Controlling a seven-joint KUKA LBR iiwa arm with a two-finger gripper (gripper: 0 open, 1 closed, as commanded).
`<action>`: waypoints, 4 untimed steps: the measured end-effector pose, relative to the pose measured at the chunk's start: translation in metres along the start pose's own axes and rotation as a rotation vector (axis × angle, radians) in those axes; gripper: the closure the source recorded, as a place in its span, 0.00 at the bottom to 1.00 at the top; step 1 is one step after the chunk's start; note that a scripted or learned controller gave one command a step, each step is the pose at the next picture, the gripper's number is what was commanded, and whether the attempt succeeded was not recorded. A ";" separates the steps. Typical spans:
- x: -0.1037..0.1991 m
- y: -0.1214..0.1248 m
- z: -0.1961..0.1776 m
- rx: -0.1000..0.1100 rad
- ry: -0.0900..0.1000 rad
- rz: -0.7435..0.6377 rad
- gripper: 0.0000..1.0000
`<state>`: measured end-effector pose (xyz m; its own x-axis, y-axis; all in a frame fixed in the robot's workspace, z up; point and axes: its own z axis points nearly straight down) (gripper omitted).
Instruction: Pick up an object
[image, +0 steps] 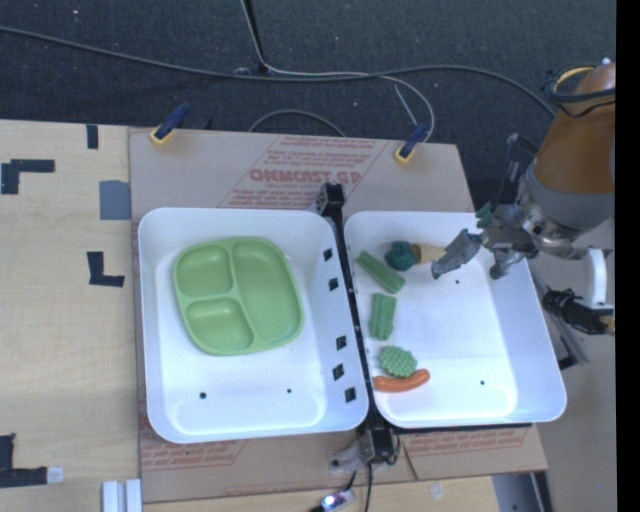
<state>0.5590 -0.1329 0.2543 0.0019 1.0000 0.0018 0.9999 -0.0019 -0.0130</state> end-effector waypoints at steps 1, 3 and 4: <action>0.000 0.002 -0.006 -0.011 -0.002 -0.003 0.00; -0.014 0.000 0.092 -0.006 -0.002 -0.002 0.00; -0.007 -0.003 0.139 -0.006 -0.001 -0.003 0.00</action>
<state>0.5546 -0.1394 0.1156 -0.0011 1.0000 0.0007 1.0000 0.0011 -0.0066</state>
